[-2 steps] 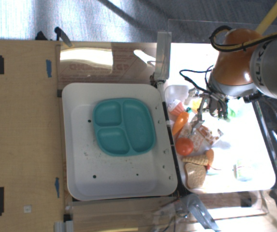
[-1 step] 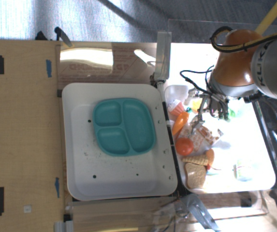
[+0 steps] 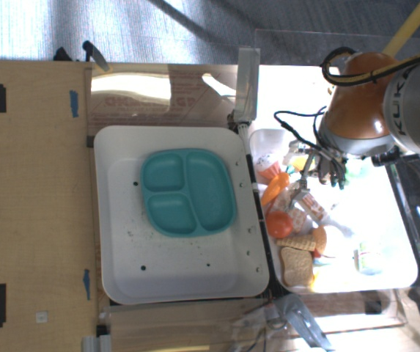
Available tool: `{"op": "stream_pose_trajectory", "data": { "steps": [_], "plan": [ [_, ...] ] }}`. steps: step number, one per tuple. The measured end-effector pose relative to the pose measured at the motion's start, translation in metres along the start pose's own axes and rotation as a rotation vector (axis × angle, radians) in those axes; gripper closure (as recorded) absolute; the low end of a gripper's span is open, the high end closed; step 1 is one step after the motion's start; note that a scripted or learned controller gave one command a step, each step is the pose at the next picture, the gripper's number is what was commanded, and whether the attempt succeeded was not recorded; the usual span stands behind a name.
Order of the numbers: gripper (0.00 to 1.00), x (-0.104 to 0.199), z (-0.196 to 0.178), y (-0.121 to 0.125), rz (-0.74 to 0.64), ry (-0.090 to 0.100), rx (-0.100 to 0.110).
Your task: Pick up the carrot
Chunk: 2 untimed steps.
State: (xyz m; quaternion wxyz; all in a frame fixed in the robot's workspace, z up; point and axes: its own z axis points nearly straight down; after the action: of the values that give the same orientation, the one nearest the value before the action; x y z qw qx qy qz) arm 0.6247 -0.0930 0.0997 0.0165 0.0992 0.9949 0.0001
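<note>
Hovering over the washed-out right white bin (image 3: pixel 385 270), the two-finger gripper (image 3: pixel 325 169) hung near the small orange carrot (image 3: pixel 274 190); its grasp could not be told.

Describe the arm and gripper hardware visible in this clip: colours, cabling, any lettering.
A grey arm with white KUKA lettering and a rounded orange band above the wrist. Black cables loop over and beside the band. The gripper is small and dark, with thin fingers.

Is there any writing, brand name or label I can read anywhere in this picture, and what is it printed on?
"KUK": dark letters running down the grey robot arm at the right edge, cut off there.
Faint reddish print on the brown cardboard sheet behind the bins: too blurred to read.
</note>
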Motion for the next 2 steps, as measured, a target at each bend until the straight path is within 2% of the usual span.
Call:
{"op": "stream_pose_trajectory", "data": {
  "steps": [1, 2],
  "plan": [
    [0.00, -0.012, 0.002, -0.006, 0.516, 0.012, 0.006],
    [0.00, -0.031, 0.013, -0.002, 0.671, 0.030, 0.016]
  ]
}}
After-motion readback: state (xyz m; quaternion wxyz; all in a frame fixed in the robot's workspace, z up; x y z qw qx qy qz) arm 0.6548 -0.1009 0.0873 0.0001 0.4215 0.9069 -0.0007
